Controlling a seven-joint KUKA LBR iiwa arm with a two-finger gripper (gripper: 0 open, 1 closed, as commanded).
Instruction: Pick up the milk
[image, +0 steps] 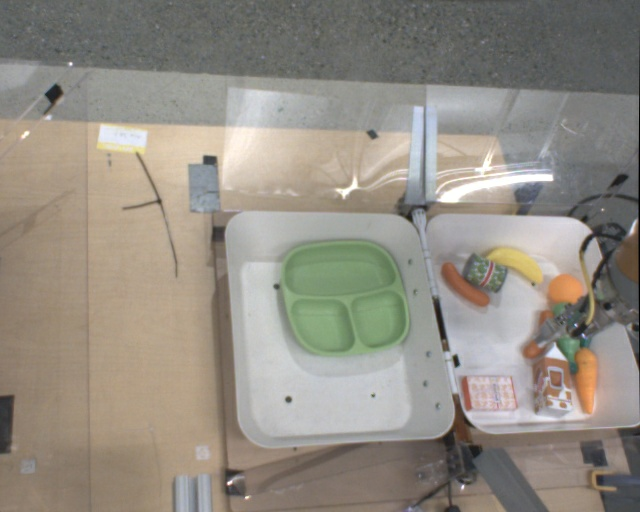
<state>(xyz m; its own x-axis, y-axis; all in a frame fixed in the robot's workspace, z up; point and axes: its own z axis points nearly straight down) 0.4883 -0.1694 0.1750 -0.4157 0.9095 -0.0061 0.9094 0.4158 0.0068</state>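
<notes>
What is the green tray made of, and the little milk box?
The green tray looks like moulded plastic: one even matte colour, rounded compartments, soft edges. The milk carton looks like a small printed box, perhaps cardboard or a plastic toy; it is too small to tell which.

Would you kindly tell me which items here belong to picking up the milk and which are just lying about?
Belongs to the job:
milk carton
gripper

Just lying about:
green tray
banana
sausage
green can
orange
carrot
flat pink box
</notes>
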